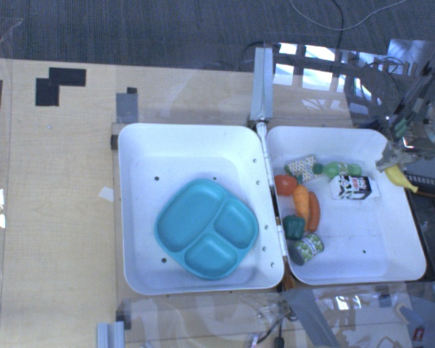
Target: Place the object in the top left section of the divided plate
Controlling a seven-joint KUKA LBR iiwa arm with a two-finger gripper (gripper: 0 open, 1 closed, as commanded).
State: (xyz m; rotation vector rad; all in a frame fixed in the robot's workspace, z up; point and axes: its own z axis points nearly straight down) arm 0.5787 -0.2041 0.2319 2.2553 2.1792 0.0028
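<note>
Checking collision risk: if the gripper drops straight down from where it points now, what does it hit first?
Probably the yellow banana-like piece right under the gripper at the right bin's right edge, or that rim itself. Depth is unclear from this slant.

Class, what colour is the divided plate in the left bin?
Turquoise blue; the divided plate shows clearly in the camera view.

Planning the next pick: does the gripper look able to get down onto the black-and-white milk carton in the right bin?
Probably yes. The small black-and-white milk carton lies flat and apart from the other toys, nothing over it, and the gripper sits close by at the right bin's far edge.
</note>
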